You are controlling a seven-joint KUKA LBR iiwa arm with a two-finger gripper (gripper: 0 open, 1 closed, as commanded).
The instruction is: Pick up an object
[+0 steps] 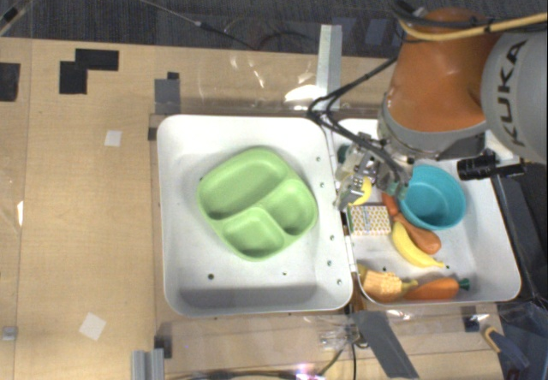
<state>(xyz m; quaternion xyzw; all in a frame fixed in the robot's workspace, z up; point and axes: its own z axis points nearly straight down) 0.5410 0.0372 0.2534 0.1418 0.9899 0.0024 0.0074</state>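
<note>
In the camera view, the metal two-finger gripper [358, 175] is reaching down over the small checkered box [369, 220] in the right white plastic bin [505, 267]. Whether it is gripping cannot be told. It may be bumping the long yellow banana [411, 247] just beside and missing.

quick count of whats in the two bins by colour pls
green: 1, the divided plate
blue: 1, the bowl
yellow: 1, the banana
orange: 2, the carrot and a sausage-like piece
tan: 1, the corn cob
patterned: 1, the small box
total: 7 that can be told apart
</note>
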